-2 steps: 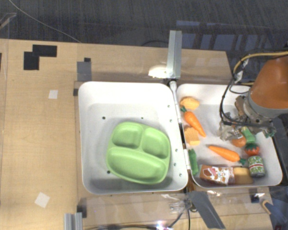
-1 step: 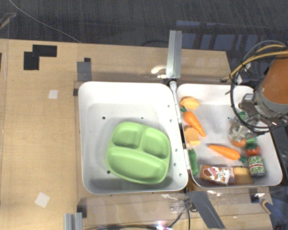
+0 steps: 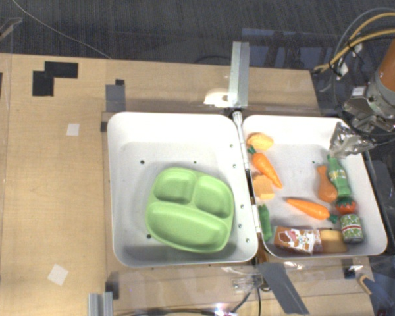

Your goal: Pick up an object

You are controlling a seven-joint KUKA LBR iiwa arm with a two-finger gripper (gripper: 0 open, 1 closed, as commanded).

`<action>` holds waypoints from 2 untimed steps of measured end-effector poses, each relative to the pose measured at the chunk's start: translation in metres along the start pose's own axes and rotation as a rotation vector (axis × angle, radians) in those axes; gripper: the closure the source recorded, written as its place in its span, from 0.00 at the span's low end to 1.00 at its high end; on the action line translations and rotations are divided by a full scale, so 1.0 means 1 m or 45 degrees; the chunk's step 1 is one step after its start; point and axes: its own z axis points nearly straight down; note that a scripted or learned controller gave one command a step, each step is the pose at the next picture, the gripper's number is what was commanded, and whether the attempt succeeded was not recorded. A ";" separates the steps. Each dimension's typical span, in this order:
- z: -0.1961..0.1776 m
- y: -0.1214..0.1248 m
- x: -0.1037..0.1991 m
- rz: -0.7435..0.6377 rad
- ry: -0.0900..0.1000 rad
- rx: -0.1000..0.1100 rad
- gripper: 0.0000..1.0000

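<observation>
The right bin (image 3: 296,133) holds several toy foods. A yellow piece (image 3: 260,140) lies at its far left, with a carrot (image 3: 266,168) and an orange block (image 3: 264,188) below it. A second carrot (image 3: 309,208) lies in the middle. A green bottle (image 3: 338,178) and an orange piece (image 3: 326,186) rest by the right wall, and a small can (image 3: 351,227) sits below them. A brown packet (image 3: 303,240) lies along the near wall. My gripper (image 3: 346,143) hovers over the bin's far right corner, just above the bottle's top, with nothing seen in it.
The left bin (image 3: 128,143) holds a green divided plate (image 3: 189,208). A small green piece (image 3: 265,221) lies against the wall between the bins. A metal post (image 3: 237,74) stands behind the bins. Cables (image 3: 355,41) hang at the arm's upper right.
</observation>
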 end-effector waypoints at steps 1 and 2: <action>-0.047 -0.050 0.007 0.234 0.002 -0.006 1.00; -0.061 -0.052 0.004 0.233 -0.008 0.005 1.00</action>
